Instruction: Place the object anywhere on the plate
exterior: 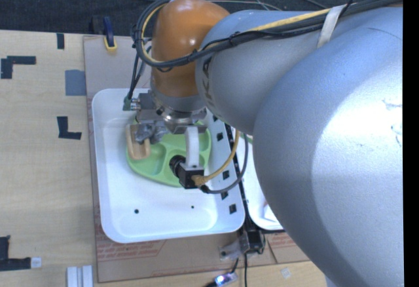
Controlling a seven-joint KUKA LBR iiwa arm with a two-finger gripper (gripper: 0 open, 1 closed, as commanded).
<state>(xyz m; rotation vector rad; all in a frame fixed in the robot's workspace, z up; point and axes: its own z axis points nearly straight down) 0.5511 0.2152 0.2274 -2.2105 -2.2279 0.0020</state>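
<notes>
Big grey arm (314, 115) reaches in from the right, orange band over the left bin (111, 213). Claw (147, 138) sits low over the green plate (150, 164) in that bin. A tan block (138, 147) lies at the plate's left edge, right by the claw. Can't tell whether it's gripped. Right bin (262, 217) mostly hidden behind the arm.

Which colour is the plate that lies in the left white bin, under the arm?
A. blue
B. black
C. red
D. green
D: the plate is light green against the white bin, partly covered by the end effector.
</notes>
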